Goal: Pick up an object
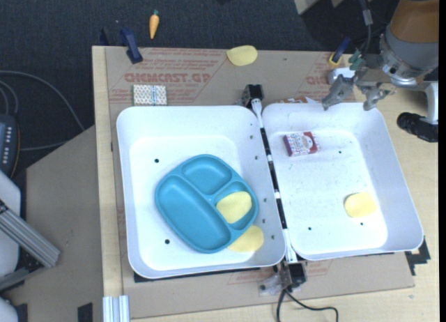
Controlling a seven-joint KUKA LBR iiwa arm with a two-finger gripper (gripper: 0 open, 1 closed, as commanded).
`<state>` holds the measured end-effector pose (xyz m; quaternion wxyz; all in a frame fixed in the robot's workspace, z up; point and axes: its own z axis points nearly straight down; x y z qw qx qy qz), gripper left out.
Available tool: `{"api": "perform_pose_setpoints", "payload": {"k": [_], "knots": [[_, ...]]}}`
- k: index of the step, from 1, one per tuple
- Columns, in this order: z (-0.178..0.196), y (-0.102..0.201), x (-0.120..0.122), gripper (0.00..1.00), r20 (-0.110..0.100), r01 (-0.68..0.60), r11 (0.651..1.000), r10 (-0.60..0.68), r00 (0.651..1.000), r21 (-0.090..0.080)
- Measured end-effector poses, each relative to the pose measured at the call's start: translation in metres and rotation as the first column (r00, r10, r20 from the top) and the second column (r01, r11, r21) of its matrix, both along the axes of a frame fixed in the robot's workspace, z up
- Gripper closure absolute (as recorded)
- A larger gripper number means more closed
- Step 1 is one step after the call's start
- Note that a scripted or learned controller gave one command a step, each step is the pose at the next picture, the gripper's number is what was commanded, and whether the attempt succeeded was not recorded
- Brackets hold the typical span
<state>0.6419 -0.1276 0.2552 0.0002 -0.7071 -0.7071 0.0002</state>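
Across the tabletop (174, 70), two white bins sit side by side, and the hand (350, 94), fingers spread and holding nothing, hovers over the right bin's (390, 174) far rim, the small red packet (300, 143) lying nearest, toward the camera and leftward.

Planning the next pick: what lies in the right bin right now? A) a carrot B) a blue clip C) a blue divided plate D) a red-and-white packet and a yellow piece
D: the right bin holds a red-and-white packet and a yellow piece.
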Motion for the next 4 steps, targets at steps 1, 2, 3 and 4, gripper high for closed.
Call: {"api": "perform_pose_setpoints", "payload": {"k": [1,2,3,4], "knots": [[-0.083,0.007,0.002,0.0,-0.001,0.0,1.0,0.0,1.0,0.001],[-0.129,0.032,0.001,0.0,-0.002,-0.001,1.0,0.001,1.0,0.001],[-0.171,0.033,0.024,0.0,0.001,-0.001,1.0,0.001,1.0,-0.001],[-0.16,0.034,0.025,1.0,0.004,-0.002,1.0,0.002,1.0,-0.001]]}}
